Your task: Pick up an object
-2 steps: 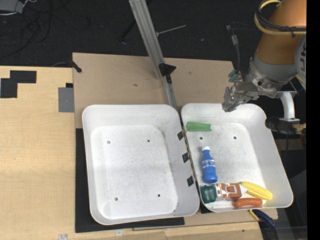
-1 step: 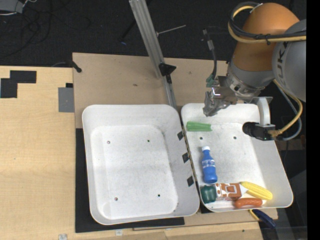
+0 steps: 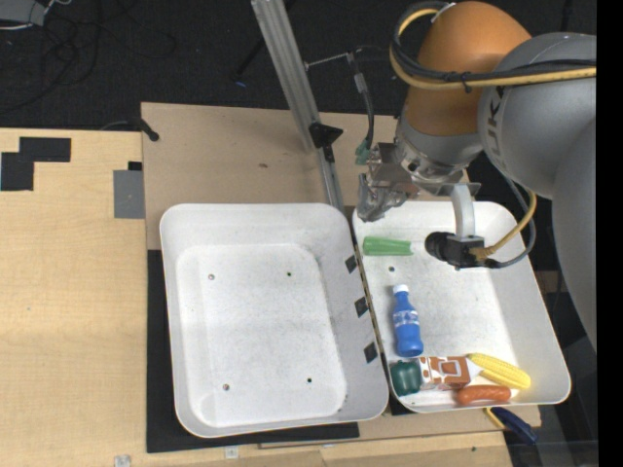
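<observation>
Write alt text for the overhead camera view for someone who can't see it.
A grey and orange robot arm lowers its gripper over the far left corner of the right bin, just above a green stick. Nearer the camera lie a blue bottle, a yellow corn cob and a sausage.

We count two shallow white plastic bins on the light wooden table point(image 3: 68, 290): the left bin point(image 3: 185, 232) and the right bin point(image 3: 540, 358). In the right bin we count five small items: one flat green stick point(image 3: 386, 247), one blue plastic bottle point(image 3: 406, 323), one dark green block point(image 3: 405, 376), one yellow corn-shaped toy point(image 3: 499, 370) and one orange sausage-shaped toy point(image 3: 482, 394).
</observation>
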`<act>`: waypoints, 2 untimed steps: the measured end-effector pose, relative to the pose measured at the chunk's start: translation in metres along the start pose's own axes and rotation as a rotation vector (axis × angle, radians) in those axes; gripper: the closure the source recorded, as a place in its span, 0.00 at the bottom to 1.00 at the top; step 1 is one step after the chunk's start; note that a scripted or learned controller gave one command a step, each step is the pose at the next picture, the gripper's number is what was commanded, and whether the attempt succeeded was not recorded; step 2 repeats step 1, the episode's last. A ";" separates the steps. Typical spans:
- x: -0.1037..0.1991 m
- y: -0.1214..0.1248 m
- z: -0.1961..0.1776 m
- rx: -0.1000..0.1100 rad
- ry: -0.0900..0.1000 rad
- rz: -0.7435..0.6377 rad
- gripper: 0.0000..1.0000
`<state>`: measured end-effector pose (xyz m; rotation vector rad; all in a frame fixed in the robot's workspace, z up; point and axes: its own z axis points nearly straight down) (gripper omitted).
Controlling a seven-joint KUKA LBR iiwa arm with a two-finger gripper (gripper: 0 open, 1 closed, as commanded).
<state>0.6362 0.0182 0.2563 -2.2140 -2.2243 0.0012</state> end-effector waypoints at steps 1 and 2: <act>0.042 0.000 0.009 0.002 0.000 0.001 1.00; 0.042 0.000 0.009 0.002 0.000 0.001 1.00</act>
